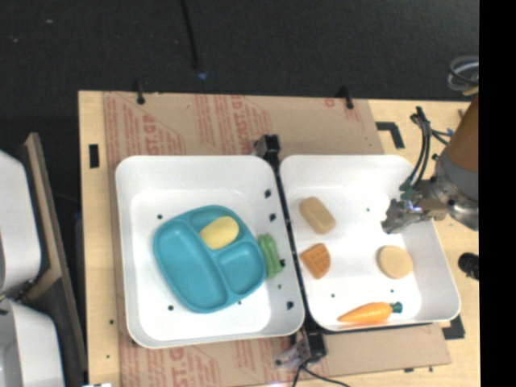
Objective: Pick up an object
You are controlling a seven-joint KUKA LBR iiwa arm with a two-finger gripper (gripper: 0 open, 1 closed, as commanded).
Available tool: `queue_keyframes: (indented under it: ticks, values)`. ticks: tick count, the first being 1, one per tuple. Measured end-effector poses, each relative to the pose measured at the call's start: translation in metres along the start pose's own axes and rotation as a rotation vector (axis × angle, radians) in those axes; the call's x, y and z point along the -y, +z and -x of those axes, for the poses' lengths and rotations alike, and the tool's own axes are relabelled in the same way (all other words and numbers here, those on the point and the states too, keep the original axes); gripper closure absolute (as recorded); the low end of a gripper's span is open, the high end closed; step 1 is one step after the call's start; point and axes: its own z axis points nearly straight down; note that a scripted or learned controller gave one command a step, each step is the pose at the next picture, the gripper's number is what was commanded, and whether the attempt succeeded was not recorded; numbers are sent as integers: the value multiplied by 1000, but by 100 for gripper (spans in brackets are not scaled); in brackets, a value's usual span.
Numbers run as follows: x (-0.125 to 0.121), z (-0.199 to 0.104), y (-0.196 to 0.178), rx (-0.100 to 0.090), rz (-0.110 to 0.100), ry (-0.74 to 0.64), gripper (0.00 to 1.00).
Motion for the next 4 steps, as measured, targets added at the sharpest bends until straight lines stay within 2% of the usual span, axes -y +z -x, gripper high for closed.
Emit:
queue_keyframes:
  ticks: [1,2,4]
  values:
    - [1,-49,0,0,1,0,100]
    - [-10,-108,-4,0,0,-2,100]
    - [-35,-200,14,0,0,1,100]
